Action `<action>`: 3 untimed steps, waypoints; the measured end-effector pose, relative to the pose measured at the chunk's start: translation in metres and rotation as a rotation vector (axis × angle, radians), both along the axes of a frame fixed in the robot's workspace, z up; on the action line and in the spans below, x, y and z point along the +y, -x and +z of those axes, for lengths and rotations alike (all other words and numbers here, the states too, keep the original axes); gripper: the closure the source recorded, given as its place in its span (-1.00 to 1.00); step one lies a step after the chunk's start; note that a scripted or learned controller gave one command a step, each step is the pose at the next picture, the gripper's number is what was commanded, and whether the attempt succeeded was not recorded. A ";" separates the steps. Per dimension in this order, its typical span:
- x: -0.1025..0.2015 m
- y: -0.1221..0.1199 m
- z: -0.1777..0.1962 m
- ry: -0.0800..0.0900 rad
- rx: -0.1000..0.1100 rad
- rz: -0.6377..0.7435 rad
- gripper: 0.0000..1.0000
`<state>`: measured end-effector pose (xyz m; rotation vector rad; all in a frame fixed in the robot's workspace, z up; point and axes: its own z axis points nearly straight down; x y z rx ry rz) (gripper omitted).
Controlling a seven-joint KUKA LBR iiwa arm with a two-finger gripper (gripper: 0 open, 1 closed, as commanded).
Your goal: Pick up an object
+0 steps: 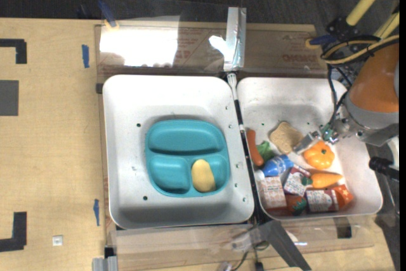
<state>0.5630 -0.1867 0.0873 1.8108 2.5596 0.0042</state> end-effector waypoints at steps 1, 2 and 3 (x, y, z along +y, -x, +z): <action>0.000 0.000 0.000 0.000 0.000 0.000 -1.00; 0.000 -0.002 0.013 0.002 -0.008 -0.001 1.00; 0.052 -0.059 0.042 -0.002 0.000 0.020 1.00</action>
